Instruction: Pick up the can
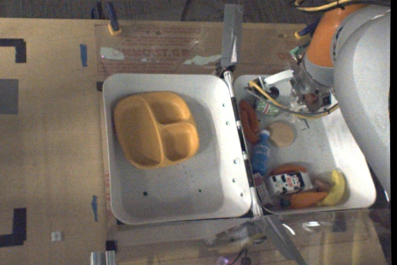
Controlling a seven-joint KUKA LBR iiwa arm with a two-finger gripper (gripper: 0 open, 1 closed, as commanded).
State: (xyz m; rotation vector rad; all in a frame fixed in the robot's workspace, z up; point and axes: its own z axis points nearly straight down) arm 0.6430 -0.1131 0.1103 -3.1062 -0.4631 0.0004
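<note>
Arm (363, 65) bends down over right bin (347, 133), above can (268, 108).

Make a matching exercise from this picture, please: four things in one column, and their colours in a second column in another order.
Things:
1. divided plate
2. bottle
3. banana
4. band on the arm

Colours:
A. blue
B. orange
C. yellow-orange
D. yellow

Pairs: 1-C, 2-A, 3-D, 4-B
</note>
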